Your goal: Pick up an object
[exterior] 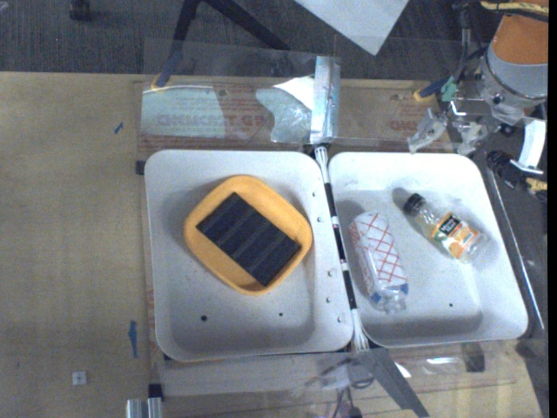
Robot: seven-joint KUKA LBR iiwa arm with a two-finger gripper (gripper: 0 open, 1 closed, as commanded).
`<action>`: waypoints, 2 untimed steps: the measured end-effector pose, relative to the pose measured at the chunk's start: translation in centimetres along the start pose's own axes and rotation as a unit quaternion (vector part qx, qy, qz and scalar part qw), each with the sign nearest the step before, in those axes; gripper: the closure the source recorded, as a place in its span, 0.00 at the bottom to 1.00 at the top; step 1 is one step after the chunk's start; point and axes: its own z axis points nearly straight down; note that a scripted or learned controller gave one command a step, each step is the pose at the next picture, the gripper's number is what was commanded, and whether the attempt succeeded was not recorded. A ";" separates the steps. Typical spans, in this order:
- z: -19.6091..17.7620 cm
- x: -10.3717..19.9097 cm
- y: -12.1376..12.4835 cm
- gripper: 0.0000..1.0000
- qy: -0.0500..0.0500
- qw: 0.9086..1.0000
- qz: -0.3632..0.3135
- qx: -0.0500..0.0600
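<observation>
Bottle (444,226), small and clear with a dark cap and an orange label, lies on its side in the right bin (505,316), cap toward the upper left. Beside it, nearer the shared wall of the two bins, lies a crushed bottle (378,260) with a red-checked label, also on its side. The left bin (165,320) holds an orange tray (248,232) with a dark ribbed inset, resting at a tilt to the bin walls. Any of the three would satisfy the task.

The arm (520,37) hangs at the upper right, above the far corner of the right bin and well apart from every object. The end effector (444,124) appears as pale metal parts beyond the bin's rim; how far it is open cannot be told from this view, and nothing is seen between its parts.

Likely failures, as judged from this layout:
- Both bottles are round and lie flat, so a closure off the axis could squeeze one sideways and let it roll away (the smooth bin floor would not hinder this).
- The crushed bottle looks thin and yielding; it may deform and slip out during a lift.
- The crushed bottle lies close to the wall, so a descent there risks striking the rim.
- The tray seems too broad to span; only an edge grasp appears workable, and it might tip.
</observation>
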 end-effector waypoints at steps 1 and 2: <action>13.8 -0.8 -6.3 0.00 -0.001 1.000 -0.024 -0.001; 7.4 0.4 -5.4 0.00 -0.001 1.000 -0.023 -0.002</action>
